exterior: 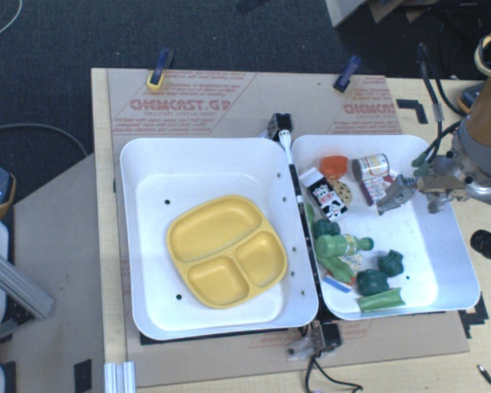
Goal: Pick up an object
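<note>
My gripper (413,201) hangs over the right part of the right bin (450,244), its two fingers spread and nothing between them but white bin floor. The left finger (390,199) is right beside a red-and-white packet (377,188). Just above the packet lies a silver can (371,168), with an orange piece (334,166) to its left. A black-and-white carton (325,197) lies near the bin's left wall. Lower down are a green bottle (342,246), two dark green toys (390,262) (372,282) and a green pod (380,301).
The left bin (147,178) holds a yellow divided plate (227,250). Between the bins runs a raised double rim (299,211). Cables (434,88) hang near the arm at the upper right. Bare floor shows in the right bin under and right of the gripper.
</note>
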Controlling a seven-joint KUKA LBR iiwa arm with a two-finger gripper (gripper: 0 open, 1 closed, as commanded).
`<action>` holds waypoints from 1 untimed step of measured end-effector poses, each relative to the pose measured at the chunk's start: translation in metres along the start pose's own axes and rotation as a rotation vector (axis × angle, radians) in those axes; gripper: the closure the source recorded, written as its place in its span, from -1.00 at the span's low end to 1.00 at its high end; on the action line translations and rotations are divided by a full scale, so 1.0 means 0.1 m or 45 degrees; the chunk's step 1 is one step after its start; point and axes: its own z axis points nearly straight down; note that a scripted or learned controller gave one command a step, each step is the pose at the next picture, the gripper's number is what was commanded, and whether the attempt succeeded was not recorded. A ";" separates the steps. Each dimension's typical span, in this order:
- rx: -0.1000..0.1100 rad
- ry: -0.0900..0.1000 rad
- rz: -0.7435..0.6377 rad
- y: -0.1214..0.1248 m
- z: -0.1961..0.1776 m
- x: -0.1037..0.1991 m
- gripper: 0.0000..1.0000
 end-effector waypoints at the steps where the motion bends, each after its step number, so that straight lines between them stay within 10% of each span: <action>1: -0.014 -0.002 -0.003 0.02 -0.05 0.00 -1.00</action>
